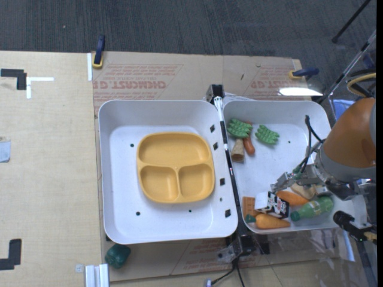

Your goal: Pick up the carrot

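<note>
Your gripper hovers low over the right bin, just above the carrot; its opening cannot be told.

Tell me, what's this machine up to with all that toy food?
The arm's end effector is down in the right bin, among a pile of toy food near the front edge. A carrot lies at the bin's front rim, next to a green bottle; nothing looks lifted yet. The left bin holds a yellow divided plate.
</note>
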Available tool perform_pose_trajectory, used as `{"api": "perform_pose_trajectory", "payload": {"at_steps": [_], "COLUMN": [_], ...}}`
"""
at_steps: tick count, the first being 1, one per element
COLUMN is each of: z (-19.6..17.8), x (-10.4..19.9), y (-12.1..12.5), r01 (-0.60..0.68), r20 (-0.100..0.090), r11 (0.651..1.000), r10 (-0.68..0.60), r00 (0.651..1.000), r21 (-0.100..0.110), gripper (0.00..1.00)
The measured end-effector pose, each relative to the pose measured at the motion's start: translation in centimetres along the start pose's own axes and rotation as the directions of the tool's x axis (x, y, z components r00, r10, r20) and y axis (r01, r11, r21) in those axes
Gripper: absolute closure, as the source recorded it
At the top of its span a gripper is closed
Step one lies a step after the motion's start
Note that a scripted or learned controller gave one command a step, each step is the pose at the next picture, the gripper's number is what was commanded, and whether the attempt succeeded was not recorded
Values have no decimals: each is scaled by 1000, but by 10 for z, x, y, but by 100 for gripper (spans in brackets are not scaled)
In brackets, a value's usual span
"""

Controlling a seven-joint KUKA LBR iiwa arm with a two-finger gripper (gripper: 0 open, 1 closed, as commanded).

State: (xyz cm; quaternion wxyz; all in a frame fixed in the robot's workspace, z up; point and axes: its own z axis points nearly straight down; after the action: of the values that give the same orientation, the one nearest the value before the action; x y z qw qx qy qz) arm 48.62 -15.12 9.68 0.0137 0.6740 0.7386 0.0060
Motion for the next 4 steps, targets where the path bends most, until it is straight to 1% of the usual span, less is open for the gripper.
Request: {"api": "perform_pose_trajectory", "payload": {"at_steps": [1, 2, 3, 4], "z": [0, 1, 1, -9], "x": [-15, -12, 15, 13], "y": [-2, -3, -1, 2], "r01": [-72, -35, 355, 350], "r20": [-21, -9, -9, -2], "r11": [997, 999, 935, 937], "r10": [73, 35, -355, -350], "r00": [997, 999, 935, 937], "r21": [14, 11, 7, 3], "gripper": [0, 0, 0, 100]}}
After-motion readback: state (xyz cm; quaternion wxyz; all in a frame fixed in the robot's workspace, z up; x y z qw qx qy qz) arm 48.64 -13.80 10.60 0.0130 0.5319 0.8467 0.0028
